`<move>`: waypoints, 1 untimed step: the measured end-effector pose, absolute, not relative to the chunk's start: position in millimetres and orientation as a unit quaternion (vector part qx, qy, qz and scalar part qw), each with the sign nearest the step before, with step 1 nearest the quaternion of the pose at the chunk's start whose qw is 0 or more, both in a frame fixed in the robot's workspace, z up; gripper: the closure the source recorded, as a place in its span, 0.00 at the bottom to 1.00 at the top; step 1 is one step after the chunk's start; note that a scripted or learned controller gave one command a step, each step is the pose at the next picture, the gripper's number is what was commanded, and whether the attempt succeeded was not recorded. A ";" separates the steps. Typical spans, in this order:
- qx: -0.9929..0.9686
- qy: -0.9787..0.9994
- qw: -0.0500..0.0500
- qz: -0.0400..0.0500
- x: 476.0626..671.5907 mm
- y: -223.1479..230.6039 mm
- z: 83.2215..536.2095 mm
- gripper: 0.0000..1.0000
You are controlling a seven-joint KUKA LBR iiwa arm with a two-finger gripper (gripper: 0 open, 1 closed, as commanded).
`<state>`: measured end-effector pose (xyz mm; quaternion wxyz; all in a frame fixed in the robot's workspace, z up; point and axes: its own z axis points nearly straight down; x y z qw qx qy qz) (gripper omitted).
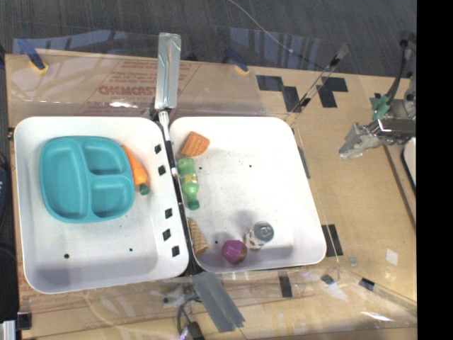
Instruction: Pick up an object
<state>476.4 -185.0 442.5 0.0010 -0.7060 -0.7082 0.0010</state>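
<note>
We've got the hand (pixel 354 144) parked out over the bare surface (pixel 354 211), well clear of both bins, and honestly we can't tell if it's released or clenched from up here. Nothing sits between it and the right bin (pixel 283 190).

Going outward from the hand: the closest stuff is the small silver can (pixel 262 231) and the purple piece (pixel 233 251) beside it, both down in the bin's front corner. Beyond those, along the far wall from the hand, are the green bottle (pixel 187 183), a waffle cone (pixel 197 236) and an orange wedge (pixel 195 144). Farthest off, in the left bin (pixel 85 261), sit the teal tray (pixel 86 178) and a carrot (pixel 136 169).

We'd go for the green bottle, but it hugs the wall, so we'd say come straight down with the jaws across its narrow width.
</note>
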 end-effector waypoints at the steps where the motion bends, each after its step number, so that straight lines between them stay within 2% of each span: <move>1: -0.703 -0.711 0.003 0.003 487.7 -154.8 239.2 1.00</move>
